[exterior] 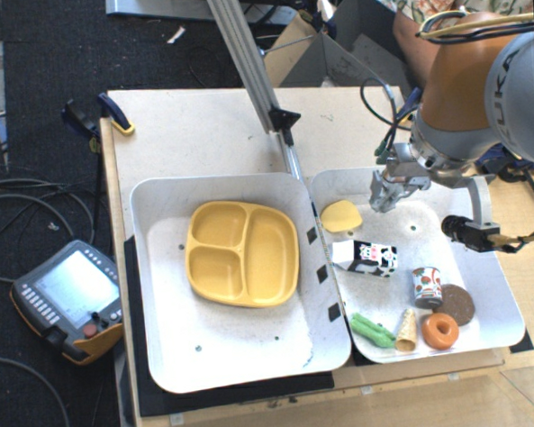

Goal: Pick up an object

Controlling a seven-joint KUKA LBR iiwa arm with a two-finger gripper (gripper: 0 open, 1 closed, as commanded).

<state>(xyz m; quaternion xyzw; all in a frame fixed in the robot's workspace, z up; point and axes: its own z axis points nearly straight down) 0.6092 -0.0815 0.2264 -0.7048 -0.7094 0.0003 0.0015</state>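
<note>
- The grey arm with its orange band is reached in from the right, and the metal two-finger gripper (385,198) is pointed down over the right-hand shallow white plastic bin (497,280).
- Whether anything is gripped cannot be told.
- A flat, rounded yellow piece (340,216) is seen just left of the gripper.
- A black-and-white cow-patterned carton (371,258) is seen lying below it.
- A smooth yellow divided plastic plate (242,253) is seen in the left-hand white bin (167,350).

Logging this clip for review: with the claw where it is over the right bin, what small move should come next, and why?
Probably a short move toward the left bin and down. The claw hovers above bare floor of the right white bin, with the flat yellow chip-shaped piece nearest beside it, lying apart from the other toys and easiest to reach.
</note>
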